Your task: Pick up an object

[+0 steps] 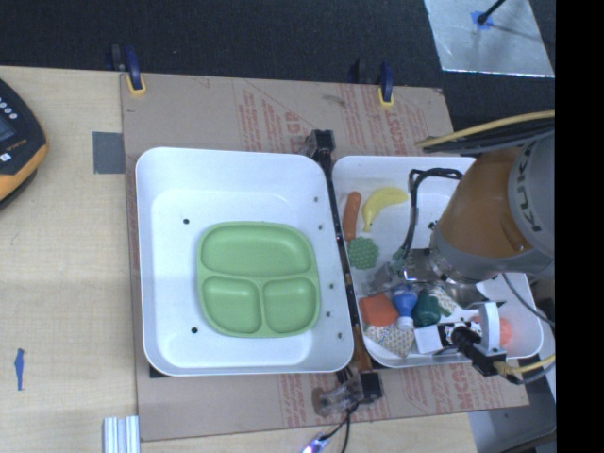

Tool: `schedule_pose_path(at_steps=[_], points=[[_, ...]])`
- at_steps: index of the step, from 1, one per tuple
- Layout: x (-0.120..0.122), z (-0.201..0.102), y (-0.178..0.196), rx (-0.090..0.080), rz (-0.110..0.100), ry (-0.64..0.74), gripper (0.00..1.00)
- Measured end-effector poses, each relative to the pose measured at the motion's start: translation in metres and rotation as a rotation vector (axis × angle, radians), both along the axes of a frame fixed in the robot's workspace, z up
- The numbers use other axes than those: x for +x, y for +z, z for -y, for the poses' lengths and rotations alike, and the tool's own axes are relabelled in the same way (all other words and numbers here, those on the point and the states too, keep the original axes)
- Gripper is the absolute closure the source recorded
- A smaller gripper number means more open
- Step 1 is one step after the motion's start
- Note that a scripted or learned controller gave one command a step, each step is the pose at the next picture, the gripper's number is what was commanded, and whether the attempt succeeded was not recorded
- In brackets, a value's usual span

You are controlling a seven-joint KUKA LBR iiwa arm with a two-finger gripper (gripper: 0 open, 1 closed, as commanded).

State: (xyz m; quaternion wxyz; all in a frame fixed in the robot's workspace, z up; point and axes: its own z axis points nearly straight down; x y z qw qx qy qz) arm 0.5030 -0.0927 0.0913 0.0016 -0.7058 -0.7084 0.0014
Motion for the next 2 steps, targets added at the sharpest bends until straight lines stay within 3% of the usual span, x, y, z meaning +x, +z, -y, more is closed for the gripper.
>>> schedule_pose_path(at_steps=[1, 2], points=[[0.0423, 0.0457, 0.0007, -0.001, 0.002, -0.001, 0.00], [0.0422, 0.0463, 0.0107, -0.001, -0.001, 0.002, 1.00]])
